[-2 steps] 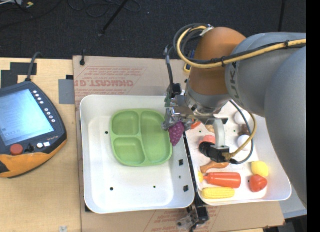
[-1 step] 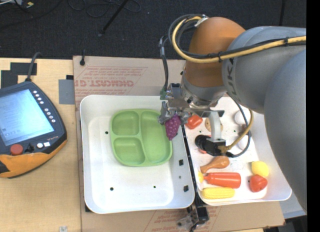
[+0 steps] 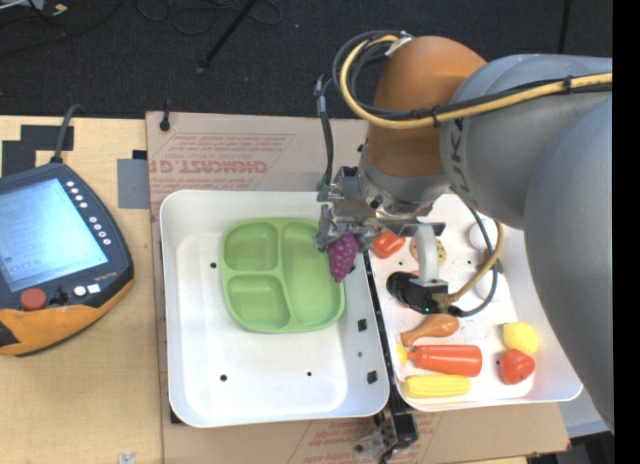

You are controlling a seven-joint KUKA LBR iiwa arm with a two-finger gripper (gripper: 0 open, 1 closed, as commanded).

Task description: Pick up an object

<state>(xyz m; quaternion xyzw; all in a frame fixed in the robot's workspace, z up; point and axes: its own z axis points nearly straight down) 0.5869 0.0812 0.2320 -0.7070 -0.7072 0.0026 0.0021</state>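
Gripper (image 3: 338,234) sits over the seam between the bins, w/ purple grapes (image 3: 342,255) hanging right under it, above the green tray's (image 3: 262,297) right edge. Grapes look pinched at the top of the bunch betw. the fingers, so I'd call it clamped on them (contact itself is partly hidden by the wrist). Prob. a light plastic toy: stiff, bumpy, likely to swing or twist out. Stem end is the best hold. Carrot (image 3: 446,358), corn (image 3: 436,386), drumstick (image 3: 430,329) lie in the right bin (image 3: 560,388).
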